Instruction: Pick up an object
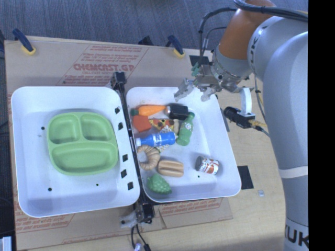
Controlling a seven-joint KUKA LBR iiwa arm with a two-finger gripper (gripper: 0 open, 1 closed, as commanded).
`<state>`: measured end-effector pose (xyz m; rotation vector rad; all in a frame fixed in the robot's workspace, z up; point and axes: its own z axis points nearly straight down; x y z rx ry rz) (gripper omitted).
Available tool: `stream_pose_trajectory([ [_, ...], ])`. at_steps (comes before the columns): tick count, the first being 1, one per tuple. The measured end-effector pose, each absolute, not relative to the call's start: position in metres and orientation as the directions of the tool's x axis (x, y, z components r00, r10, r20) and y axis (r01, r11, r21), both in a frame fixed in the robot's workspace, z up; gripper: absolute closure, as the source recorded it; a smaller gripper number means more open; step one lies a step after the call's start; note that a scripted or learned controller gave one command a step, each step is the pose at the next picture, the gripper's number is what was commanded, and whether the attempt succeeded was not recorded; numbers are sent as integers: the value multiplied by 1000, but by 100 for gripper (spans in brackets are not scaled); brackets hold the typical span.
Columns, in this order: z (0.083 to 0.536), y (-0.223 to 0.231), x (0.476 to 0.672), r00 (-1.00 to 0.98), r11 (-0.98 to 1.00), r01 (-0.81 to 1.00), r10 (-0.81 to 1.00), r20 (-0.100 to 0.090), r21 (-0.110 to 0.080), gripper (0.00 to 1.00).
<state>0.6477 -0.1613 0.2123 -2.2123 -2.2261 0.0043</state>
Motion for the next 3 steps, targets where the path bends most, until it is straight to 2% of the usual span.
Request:
stream_pose_trajectory([
  [1, 111, -131, 660, -17, 17, 1000, 1000, -5, 11, 0],
  [2, 101, -97, 662, -51, 51, 999, 999, -8, 15, 0],
  [3, 101, -97, 653, -67, 67, 998, 998, -7, 11, 0],
])
